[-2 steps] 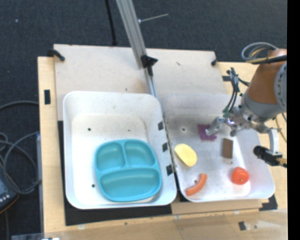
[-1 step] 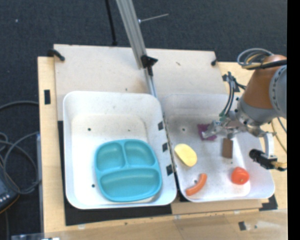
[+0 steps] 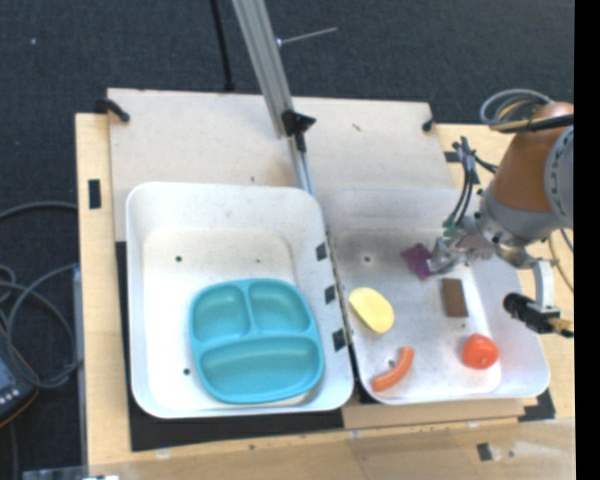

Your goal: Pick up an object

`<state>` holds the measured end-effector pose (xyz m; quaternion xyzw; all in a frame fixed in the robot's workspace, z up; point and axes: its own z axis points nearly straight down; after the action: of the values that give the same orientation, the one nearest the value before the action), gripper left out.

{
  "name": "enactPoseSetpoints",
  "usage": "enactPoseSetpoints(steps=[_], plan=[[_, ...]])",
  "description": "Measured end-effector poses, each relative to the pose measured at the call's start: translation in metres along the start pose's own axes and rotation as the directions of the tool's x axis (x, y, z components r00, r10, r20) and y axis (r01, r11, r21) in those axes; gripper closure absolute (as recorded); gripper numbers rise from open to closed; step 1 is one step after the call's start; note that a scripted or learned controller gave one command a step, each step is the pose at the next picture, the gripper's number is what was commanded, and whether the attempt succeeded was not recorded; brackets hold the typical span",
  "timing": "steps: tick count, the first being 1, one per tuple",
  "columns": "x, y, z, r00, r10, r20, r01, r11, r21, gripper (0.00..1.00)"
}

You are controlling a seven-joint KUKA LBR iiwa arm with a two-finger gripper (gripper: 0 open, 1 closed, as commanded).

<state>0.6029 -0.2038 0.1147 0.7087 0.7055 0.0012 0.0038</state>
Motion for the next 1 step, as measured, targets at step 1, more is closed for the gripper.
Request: enactPoseSetpoints(steps=[1], plan=[[-0.0050, 0.0070, -0.0639, 1.000, -0.007, 0.000, 0.007, 1.000, -0.001, 1.00]])
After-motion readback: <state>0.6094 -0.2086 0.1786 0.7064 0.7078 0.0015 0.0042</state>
